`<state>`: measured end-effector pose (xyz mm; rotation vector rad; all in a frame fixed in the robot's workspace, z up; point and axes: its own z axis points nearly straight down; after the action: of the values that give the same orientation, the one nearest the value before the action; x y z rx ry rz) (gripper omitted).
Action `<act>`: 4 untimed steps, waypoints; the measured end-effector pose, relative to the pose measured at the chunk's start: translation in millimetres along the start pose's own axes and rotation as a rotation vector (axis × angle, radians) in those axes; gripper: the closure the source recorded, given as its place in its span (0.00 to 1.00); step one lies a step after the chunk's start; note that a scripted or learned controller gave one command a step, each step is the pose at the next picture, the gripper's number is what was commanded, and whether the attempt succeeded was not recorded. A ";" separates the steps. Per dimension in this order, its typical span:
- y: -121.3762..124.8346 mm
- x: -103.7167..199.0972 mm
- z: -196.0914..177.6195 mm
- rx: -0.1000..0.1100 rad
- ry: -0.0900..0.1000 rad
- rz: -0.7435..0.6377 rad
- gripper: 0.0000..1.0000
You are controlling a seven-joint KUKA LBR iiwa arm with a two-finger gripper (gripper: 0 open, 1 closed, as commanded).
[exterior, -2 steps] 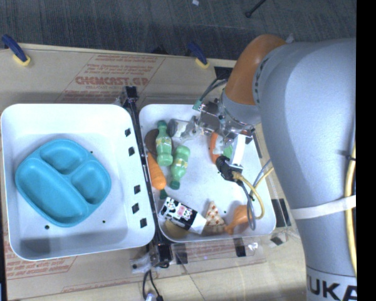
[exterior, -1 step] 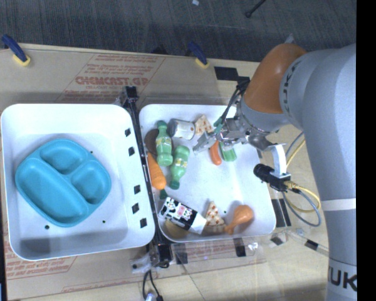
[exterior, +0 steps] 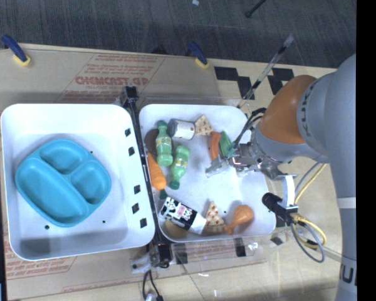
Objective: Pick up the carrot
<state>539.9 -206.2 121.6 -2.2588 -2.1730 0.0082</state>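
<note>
Carrot lies along right bin's left wall, centre frame, beside green bottles | gripper to its right, grip state cannot be told | likely light, rigid, smooth plastic; grasp across thick middle.

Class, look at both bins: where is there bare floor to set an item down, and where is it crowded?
Left bin: bare white floor rings the blue divided plate, widest along the near edge. Right bin: a small bare patch between the green bottles, the gripper and the pizza slice. Its left wall and near edge are crowded.
</note>
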 end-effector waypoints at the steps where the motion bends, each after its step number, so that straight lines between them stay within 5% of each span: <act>1: 45.6 7.4 30.4 -0.002 0.000 0.061 0.00; 2: -12.8 82.2 30.8 0.001 0.001 0.183 0.00; 3: -15.8 113.4 30.3 -0.004 0.002 0.591 0.00; 4: -15.9 114.3 21.0 0.003 0.005 0.584 1.00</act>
<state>528.3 -91.3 100.9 -2.7850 -1.4296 0.0088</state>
